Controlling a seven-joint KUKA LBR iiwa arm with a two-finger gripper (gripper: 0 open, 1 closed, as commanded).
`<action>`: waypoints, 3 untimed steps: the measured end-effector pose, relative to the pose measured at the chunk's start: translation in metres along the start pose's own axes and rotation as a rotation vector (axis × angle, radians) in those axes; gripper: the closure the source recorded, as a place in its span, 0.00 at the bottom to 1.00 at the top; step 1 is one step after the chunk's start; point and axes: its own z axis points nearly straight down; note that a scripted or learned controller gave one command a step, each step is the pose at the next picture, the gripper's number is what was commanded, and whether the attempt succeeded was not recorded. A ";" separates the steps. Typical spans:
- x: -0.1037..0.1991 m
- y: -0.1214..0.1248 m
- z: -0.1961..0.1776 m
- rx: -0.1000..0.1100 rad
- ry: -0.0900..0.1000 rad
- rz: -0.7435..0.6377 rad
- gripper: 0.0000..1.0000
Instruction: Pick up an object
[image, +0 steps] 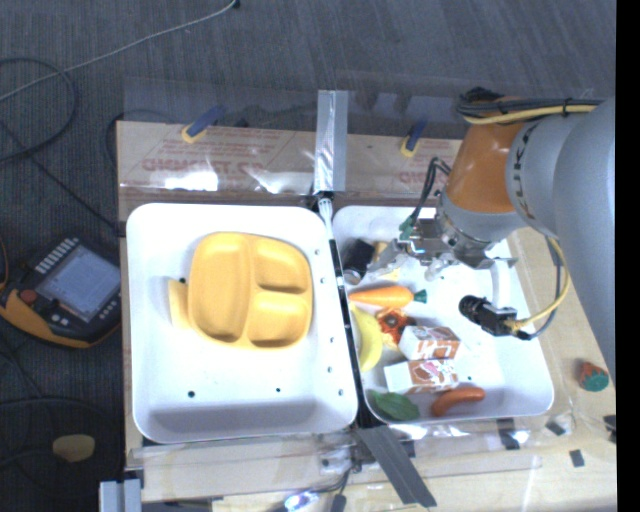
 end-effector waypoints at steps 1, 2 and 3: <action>0.001 0.000 -0.008 0.001 0.003 -0.001 1.00; 0.001 0.000 -0.008 0.001 0.003 -0.001 0.00; -0.010 -0.019 0.047 -0.015 -0.003 -0.063 0.00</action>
